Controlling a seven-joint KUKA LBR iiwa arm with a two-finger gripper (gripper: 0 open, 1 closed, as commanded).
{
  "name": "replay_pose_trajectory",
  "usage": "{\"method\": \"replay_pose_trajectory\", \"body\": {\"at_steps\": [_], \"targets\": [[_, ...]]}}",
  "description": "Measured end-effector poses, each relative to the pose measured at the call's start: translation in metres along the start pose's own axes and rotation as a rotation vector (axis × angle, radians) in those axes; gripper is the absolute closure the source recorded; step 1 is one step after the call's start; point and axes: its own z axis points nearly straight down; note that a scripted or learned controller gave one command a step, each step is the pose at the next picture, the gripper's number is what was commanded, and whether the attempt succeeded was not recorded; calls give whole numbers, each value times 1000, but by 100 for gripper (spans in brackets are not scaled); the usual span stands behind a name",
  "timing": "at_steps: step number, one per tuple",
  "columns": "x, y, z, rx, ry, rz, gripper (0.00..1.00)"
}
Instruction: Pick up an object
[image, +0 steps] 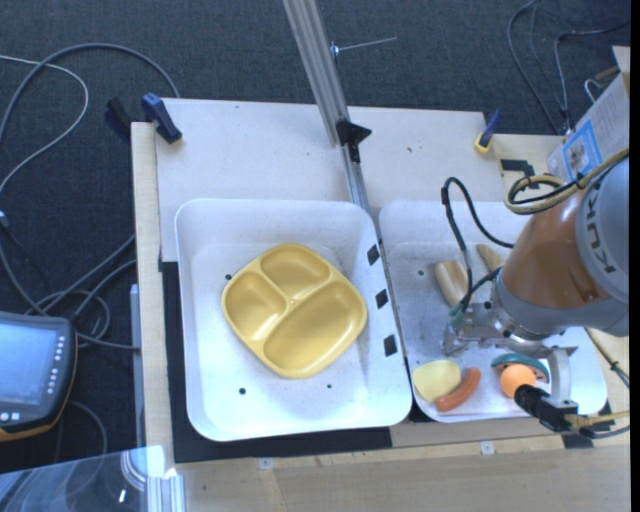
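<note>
Watching gripper (462, 335) low in right bin (400, 225) — can't tell its state from here — yellow piece (437, 379) just beside, sectioned plate (293, 309) in left bin (195, 225).

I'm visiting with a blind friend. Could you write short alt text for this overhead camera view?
A grey and orange robot arm reaches from the right into the right white bin, its gripper low among small toy foods: a pale yellow piece, a red sausage, an orange ball and tan pieces. The left white bin holds a yellow divided plate.
</note>
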Motion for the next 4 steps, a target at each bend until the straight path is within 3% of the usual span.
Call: {"method": "replay_pose_trajectory", "body": {"at_steps": [2,3,4], "targets": [[9,2,-124,-10,-4,-2,100],[9,3,-130,-5,-4,-1,100],[59,14,-119,0,0,-6,100]]}}
